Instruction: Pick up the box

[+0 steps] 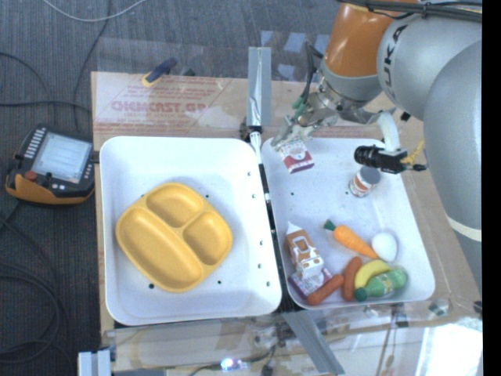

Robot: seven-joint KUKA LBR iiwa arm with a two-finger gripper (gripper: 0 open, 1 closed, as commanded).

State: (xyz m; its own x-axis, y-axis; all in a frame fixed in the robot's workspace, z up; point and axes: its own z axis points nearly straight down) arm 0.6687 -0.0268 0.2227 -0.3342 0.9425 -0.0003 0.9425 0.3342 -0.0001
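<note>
Your bench carries a brown board with faded red lettering you can't quite read; dark carpet lies around it. The arm reaches in from the right, with black letters partly visible on its grey casing. The left bin holds a yellow divided plate, with open white floor around it. The right bin crowds a carrot, egg, banana and sausage near its front edge. The gripper hangs at the bin's far left corner, fingers apparently pinching a small red-and-white box; its print is illegible. A second carton lies near the divider.
</note>
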